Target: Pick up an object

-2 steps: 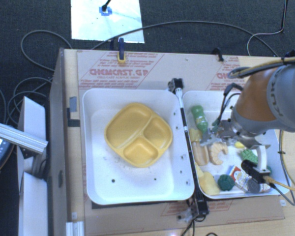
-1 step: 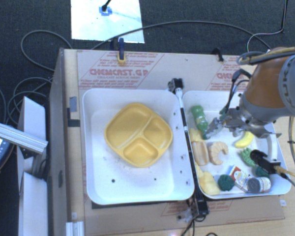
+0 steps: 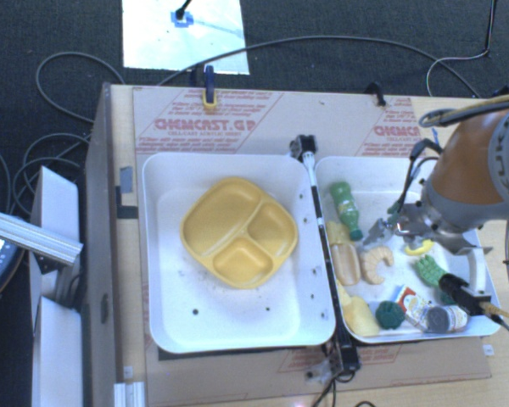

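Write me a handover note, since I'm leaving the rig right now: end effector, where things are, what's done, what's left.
End effector: low in the right bin, beside the croissant; whether it grips anything cannot be told.
Right bin: green bottle, bread roll, yellow banana piece, green toy, dark green ball, small can.
Left bin: yellow divided plate.
Done: nothing visibly lifted.
Left: grasp and lift one object.

Grey arm [image 3: 500,176], orange band, black cables, metal hand [image 3: 388,227].
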Controlling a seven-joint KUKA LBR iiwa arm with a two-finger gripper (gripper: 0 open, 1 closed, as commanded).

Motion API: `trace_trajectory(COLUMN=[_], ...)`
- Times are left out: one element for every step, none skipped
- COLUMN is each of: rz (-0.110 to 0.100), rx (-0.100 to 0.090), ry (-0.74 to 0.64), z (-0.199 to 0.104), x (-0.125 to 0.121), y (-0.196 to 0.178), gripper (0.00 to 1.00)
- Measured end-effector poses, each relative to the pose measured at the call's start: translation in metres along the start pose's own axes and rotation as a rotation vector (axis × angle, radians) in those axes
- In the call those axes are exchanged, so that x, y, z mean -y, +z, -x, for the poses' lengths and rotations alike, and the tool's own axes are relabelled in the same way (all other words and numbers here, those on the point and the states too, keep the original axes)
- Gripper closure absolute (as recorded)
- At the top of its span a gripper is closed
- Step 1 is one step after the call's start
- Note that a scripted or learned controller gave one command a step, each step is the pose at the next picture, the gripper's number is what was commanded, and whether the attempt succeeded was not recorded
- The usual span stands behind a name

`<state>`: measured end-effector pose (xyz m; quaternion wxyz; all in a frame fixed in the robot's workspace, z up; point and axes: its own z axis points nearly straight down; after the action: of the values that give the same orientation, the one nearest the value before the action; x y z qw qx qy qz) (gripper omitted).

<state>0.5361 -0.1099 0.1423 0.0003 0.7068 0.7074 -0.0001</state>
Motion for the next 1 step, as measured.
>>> trace_trajectory(rz=[0.004], rx=[0.003], ry=[0.001], z=[0.0079], x=[-0.0033], y=[0.0573], gripper=[0.00])
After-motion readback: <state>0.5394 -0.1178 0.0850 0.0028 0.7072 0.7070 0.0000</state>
